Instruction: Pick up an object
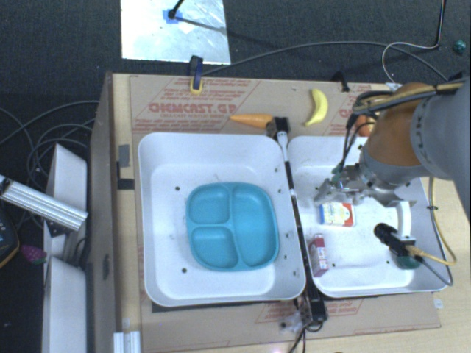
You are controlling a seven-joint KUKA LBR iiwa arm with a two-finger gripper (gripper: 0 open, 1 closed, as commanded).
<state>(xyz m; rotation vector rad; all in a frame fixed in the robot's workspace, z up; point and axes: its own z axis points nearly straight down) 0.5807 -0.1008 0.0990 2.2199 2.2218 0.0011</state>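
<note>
Two white bins [165,175] [353,267]; one blue plate [232,223] (three compartments); one banana [318,107]; one carrot [250,120]; one carton [337,213]; one red packet [318,254].

- I see a divided plate [232,225] in the left bin [165,168].
- Right bin [368,271]: small carton [338,213] above a packet [318,254], lower right.
- Carrot [250,121] and banana [318,107] lie above the bins.

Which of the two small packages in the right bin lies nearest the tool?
The white-and-orange box, right beside the tool; the dark red packet lies clearly farther away.
</note>
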